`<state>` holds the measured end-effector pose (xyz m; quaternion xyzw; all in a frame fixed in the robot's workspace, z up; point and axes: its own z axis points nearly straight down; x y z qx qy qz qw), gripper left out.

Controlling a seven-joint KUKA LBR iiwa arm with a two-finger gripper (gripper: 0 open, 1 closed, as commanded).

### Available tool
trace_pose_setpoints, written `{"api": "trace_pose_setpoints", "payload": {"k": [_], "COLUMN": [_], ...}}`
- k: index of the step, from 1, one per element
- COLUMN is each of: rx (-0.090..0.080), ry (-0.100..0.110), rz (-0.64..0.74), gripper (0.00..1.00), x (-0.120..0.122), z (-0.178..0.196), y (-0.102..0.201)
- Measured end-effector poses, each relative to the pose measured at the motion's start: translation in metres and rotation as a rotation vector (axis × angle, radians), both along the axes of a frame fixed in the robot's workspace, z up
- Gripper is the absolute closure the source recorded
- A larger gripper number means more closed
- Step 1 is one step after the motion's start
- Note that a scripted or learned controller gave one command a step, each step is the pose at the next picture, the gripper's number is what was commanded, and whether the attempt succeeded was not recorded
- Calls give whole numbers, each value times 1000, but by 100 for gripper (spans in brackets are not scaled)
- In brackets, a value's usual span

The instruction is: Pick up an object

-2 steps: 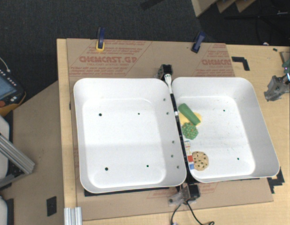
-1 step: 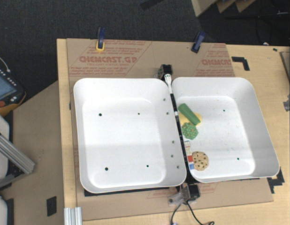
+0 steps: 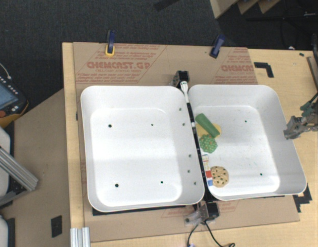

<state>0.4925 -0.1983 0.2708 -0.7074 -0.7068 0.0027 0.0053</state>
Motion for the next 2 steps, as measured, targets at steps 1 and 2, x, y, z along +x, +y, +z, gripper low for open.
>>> {"api": "trace_pose_setpoints", "payload": {"k": [1,2], "rx": [-8,-9], "ry": [-16,-23], "rz": [-2,5], "gripper": [100,100], "x": [-13,31], "z": [34,105], "y": [-28,-18]}}
